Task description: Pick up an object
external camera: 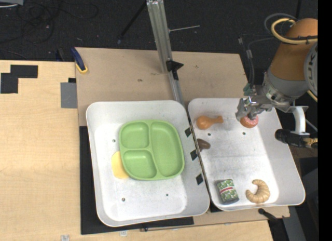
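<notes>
My gripper (248, 113) hangs over the far right part of the right bin (275, 151). A small pink-red round object (250, 122) lies directly under its tip, touching it or very close; whether it is gripped is unclear. Elsewhere in the right bin are an orange drumstick-shaped piece (208, 121) at the far left, a small brown lump (203, 144) by the left wall, a green can (226, 190) and a tan croissant (259, 190) at the near edge.
The left bin (104, 125) holds a green divided plate (151, 149) with a yellow piece (118, 165) poking out from under its left side. A metal post (162, 42) rises behind the bins. The middle of the right bin is bare.
</notes>
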{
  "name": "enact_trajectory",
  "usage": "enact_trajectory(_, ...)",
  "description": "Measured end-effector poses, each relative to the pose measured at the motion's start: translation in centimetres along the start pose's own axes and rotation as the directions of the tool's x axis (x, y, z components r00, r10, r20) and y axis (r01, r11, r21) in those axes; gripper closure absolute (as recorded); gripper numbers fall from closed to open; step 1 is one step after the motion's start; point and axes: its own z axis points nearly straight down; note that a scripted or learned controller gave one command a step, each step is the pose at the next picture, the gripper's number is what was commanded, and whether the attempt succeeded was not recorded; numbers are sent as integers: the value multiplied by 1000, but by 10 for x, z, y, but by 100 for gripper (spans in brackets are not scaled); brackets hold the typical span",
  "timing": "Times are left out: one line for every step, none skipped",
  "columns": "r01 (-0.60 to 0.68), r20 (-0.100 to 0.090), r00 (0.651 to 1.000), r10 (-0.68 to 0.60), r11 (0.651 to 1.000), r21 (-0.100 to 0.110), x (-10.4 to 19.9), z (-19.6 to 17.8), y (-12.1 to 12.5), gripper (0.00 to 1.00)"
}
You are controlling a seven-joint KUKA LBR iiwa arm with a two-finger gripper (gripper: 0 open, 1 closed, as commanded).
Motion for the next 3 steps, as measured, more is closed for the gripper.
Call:
enact_trajectory(0,0,1000,0,1000,2,-1,-29,0,100)
enact_trajectory(3,-3,1000,-3,1000,6,45,-37,-19,100)
enact_trajectory(3,-3,1000,-3,1000,7,95,-44,-41,100)
